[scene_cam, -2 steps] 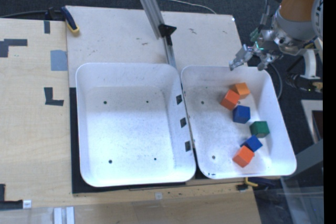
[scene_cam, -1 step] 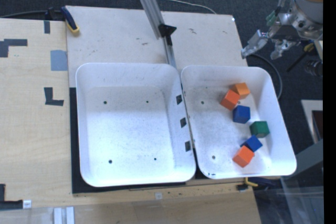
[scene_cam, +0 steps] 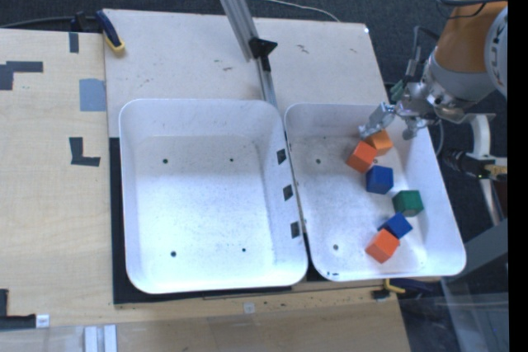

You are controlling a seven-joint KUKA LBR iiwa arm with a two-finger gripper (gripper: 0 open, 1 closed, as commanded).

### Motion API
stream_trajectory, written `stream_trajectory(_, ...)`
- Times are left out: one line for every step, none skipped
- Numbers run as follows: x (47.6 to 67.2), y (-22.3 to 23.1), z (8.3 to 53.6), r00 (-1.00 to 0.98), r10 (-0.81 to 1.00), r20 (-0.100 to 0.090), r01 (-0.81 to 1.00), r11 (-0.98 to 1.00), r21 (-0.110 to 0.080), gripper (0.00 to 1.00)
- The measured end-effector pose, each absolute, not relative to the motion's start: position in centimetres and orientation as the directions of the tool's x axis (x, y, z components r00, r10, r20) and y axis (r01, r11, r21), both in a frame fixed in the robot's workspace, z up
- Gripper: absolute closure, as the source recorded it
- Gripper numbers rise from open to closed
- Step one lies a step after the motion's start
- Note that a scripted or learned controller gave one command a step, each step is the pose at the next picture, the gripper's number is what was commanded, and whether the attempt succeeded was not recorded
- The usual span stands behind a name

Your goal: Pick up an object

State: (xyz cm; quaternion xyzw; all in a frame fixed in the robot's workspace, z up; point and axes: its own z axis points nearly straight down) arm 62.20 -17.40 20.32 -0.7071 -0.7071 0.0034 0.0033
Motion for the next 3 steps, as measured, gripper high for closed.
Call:
stream_trajectory(63.1, -18.9, 9.2, 0.000, 1.000, 0.001, 1.000, 0.000, -0.001, 0.00)
stream_trajectory(63.1, -18.8, 10.3, -0.002, 1.000, 0.001, 1.000, 0.002, -0.001, 1.00)
stream_trajectory(65.3, -10.2, 13.6, -0.010, 1.000, 0.003, 1.000, 0.010, 0.002, 1.00)
